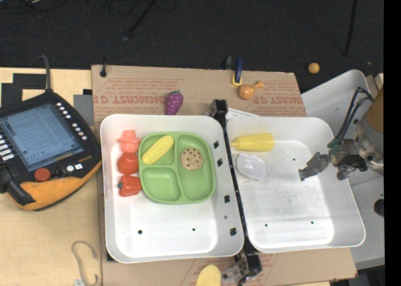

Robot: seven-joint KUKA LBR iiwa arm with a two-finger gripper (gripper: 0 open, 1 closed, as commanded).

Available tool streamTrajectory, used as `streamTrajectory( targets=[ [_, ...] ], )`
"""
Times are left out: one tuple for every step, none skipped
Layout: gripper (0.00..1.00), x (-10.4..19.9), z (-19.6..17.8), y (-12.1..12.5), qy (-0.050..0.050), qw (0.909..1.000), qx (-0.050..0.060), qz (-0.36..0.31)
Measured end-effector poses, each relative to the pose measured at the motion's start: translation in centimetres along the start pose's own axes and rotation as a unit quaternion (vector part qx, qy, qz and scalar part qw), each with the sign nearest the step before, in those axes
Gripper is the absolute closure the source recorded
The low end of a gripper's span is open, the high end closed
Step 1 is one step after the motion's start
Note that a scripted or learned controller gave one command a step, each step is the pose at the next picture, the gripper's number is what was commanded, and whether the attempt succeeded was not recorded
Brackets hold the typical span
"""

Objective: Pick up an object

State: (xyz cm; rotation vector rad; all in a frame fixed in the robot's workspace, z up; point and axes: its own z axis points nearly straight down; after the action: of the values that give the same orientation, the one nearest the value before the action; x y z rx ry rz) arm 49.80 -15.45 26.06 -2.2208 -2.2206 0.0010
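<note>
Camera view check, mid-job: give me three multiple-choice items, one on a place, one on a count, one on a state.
1. The yellow bottle lies in:
A. the right bin
B. the green tray
C. the cardboard

2. Compartments in the green tray:
A. two
B. three
C. five

3. The pincer is:
A. gripping the corn
B. over the right bin, nothing seen between its fingers
C. over the left bin

Key: 1 A, it rests near that bin's top left corner. 2 B, ridges divide it in three. 3 B, it hangs by the bin's right side.
</note>
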Motion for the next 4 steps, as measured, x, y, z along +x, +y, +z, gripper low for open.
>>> streamTrajectory(
  targets=[
    [0.00,-0.5,5.1,0.7,0.001,1.0000,0.003,-0.001],
    [0.00,0.1,9.9,-0.1,0.001,1.0000,0.003,-0.001],
    [0.00,0.6,14.6,0.6,0.001,1.0000,0.003,-0.001],
    [0.00,0.9,17.5,0.6,0.001,1.0000,0.001,-0.001]
  ],
)
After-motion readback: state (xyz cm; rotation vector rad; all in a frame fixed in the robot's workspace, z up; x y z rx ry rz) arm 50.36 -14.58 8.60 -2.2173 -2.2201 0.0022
